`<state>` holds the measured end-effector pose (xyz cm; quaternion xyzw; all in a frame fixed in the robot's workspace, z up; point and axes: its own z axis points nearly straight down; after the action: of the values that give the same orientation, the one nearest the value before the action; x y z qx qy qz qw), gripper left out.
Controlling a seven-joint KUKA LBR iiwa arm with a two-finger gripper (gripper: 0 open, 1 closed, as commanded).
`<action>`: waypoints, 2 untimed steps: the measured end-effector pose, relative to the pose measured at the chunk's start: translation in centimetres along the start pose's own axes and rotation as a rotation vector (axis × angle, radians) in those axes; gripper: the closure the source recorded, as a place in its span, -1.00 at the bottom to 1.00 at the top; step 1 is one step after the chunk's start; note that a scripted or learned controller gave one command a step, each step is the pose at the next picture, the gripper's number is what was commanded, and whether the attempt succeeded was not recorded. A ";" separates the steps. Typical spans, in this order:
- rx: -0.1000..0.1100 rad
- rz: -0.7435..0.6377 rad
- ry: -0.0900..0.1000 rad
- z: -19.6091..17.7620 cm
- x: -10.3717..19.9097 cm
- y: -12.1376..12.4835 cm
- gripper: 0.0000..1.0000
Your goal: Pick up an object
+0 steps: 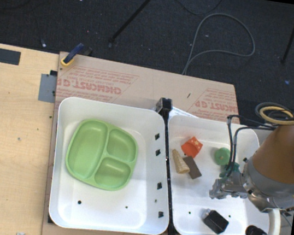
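Even, fairly bright overhead light; the two shallow white plastic bins [115, 116] look slightly washed out, shadows are soft, and the whole frame is mildly grainy and soft-focused.

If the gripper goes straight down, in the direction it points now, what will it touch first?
Most likely the bare white floor of the right bin. The gripper hangs between the green ball and the black block, apparently over neither, though depth is unclear.
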<state>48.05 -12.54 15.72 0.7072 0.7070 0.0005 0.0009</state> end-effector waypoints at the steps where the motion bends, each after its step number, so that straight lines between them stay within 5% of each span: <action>1: -0.001 -0.001 0.000 -5.4 0.9 0.5 1.00; 2: -0.001 0.000 0.000 -10.3 0.9 0.5 1.00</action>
<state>48.54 -11.68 25.99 0.7072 0.7070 0.0008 0.0012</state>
